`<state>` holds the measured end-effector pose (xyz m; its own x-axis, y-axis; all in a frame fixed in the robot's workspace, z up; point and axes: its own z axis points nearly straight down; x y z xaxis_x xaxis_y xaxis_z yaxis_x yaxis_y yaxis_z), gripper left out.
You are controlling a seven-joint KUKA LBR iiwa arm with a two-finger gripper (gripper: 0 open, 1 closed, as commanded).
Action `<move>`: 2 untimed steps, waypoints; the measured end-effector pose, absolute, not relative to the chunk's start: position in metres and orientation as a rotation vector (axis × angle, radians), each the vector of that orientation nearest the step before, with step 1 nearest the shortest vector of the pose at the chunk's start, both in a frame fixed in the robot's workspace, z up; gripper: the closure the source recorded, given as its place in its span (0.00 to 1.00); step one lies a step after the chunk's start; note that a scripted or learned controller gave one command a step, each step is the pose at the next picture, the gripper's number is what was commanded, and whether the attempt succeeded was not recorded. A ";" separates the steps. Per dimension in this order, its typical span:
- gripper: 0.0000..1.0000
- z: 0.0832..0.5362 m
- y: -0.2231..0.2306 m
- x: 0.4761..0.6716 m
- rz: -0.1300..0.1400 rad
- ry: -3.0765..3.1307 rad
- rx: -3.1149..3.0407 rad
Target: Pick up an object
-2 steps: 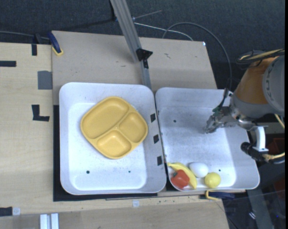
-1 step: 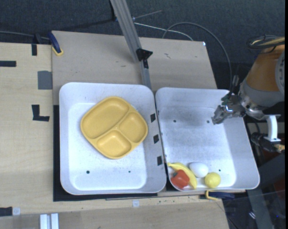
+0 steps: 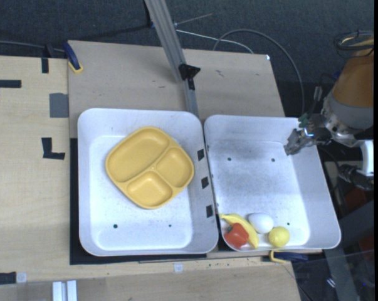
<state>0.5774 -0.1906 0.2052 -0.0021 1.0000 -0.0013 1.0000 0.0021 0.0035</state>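
In the right bin (image 3: pixel 264 180), several small things huddle in the near corner: a red piece (image 3: pixel 237 235), a yellow banana-like piece (image 3: pixel 245 226), a white egg-shaped piece (image 3: pixel 260 221) and a yellow round piece (image 3: pixel 278 236). My gripper (image 3: pixel 296 141) hangs over the bin's far right rim, well away from them, with nothing seen in it. The arm's orange band (image 3: pixel 355 83) sits at the right edge of the view.
The left bin (image 3: pixel 91 187) bears a yellow divided plate (image 3: pixel 150 167). A metal pole (image 3: pixel 170 33) slants across the bench behind the bins. Cables (image 3: pixel 251 39) trail over the dark floor at the back.
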 end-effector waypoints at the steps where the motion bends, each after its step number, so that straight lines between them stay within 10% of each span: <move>1: 1.00 0.241 -0.190 0.578 0.002 2.222 2.217; 2: 1.00 0.236 -0.145 0.579 0.000 2.228 2.217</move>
